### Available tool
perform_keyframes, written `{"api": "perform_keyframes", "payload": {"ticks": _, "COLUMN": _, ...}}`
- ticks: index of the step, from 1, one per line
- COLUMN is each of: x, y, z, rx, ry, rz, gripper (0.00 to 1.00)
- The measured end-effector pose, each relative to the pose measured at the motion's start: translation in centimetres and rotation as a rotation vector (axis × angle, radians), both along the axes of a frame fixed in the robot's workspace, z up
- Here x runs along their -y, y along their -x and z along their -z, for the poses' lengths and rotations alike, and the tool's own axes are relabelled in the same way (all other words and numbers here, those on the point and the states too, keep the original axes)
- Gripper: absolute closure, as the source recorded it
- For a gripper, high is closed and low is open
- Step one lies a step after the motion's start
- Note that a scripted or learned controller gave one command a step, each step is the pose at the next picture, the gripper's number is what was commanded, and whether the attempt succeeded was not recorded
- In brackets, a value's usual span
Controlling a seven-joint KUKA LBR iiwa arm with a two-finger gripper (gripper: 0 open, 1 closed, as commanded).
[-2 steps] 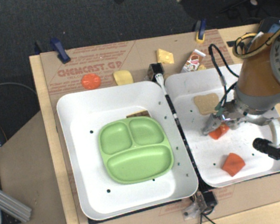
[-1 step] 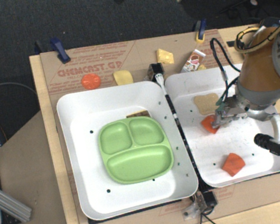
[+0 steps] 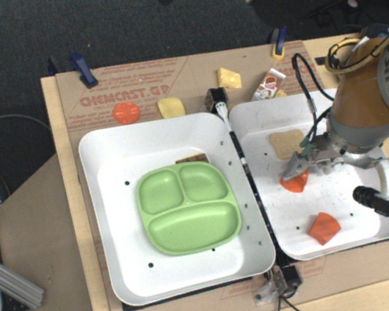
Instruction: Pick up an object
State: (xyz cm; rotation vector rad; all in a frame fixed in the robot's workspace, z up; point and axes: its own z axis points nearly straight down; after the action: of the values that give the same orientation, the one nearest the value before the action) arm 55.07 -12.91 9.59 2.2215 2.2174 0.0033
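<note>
The tool (image 3: 299, 167) is down inside the right bin (image 3: 357, 234), reaching in from the right, with its tip just above and touching or nearly touching a small red-orange piece (image 3: 295, 183). Whether it is apart or together cannot be told from this angle, and nothing is plainly seen gripped in it. A tan, flat piece (image 3: 285, 142) lies just behind it in the same bin, and an orange block (image 3: 324, 227) sits well apart toward the front. The left bin (image 3: 107, 166) carries a green divided plate (image 3: 187, 207) with a brown piece (image 3: 191, 160) at its back edge. On the surface (image 3: 67, 106) behind the bins lie an orange round thing (image 3: 126, 112), two yellow pieces (image 3: 170, 107) and a small carton (image 3: 267, 87).
</note>
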Motion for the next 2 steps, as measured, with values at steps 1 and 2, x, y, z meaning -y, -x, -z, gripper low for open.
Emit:
{"api": "perform_keyframes", "payload": {"ticks": 1, "x": -3.5, "y": -1.6, "z": 1.2, "rx": -0.001, "ry": 0.000, "rz": -0.005, "gripper": 0.00}}
{"api": "perform_keyframes", "payload": {"ticks": 2, "x": -3.7, "y": 1.2, "z": 1.2, "rx": -0.009, "ry": -0.003, "rz": -0.001, "gripper": 0.00}}
